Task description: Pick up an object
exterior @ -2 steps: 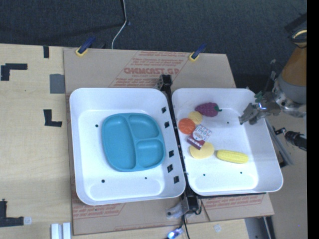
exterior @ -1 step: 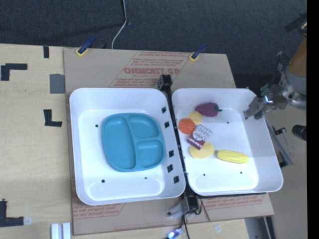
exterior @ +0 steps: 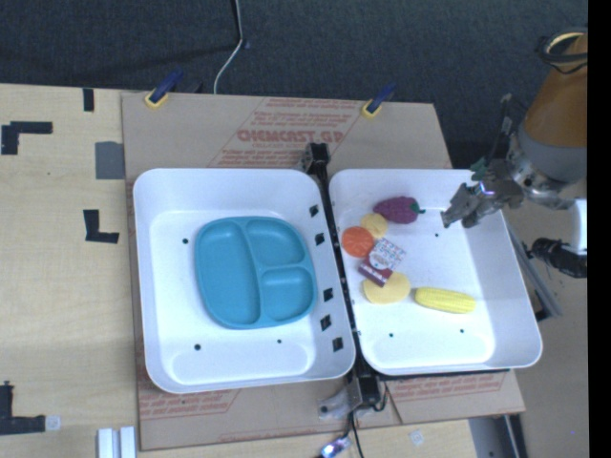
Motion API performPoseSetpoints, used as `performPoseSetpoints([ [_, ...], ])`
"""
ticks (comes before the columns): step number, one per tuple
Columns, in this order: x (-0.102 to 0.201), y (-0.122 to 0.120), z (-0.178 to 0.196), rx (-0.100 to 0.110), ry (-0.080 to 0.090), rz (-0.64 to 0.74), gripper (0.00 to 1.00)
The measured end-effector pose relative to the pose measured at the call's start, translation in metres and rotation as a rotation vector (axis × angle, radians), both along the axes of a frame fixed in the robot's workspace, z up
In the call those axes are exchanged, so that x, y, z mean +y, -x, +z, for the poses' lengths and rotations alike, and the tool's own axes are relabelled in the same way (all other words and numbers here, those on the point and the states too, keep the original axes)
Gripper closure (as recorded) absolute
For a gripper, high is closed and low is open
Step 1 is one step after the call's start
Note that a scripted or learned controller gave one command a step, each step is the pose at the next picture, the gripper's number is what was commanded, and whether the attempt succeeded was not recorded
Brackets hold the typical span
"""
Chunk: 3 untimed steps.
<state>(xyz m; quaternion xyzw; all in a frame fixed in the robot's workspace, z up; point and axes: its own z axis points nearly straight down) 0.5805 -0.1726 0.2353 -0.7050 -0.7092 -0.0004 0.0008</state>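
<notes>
Camera view: left bin (exterior: 158,256) holding blue divided plate (exterior: 256,271); right bin (exterior: 496,294) holding toy foods, among them corn (exterior: 444,300). Gripper (exterior: 465,208) above right bin, fingers' state indiscernible.

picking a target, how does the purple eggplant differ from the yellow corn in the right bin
The purple eggplant is dark purple and stubby, lying near the far wall of the right bin; the yellow corn is bright yellow, longer and slimmer, lying nearer the front. The eggplant lies closer to the gripper. Both lie flat, apart from the other toys.

Glossy white plastic bins (exterior: 158,256), a smooth blue plastic tray (exterior: 255,271) (matt cardboard (exterior: 286,132) beneath).
</notes>
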Motion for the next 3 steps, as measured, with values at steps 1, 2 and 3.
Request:
performPoseSetpoints([
  [1, 0.056, 0.006, -0.013, 0.003, -0.001, 0.000, 1.00],
  [2, 0.100, 0.011, -0.011, 0.003, 0.000, 0.000, 1.00],
  [3, 0.150, 0.014, -0.022, 0.003, 0.000, 0.000, 1.00],
])
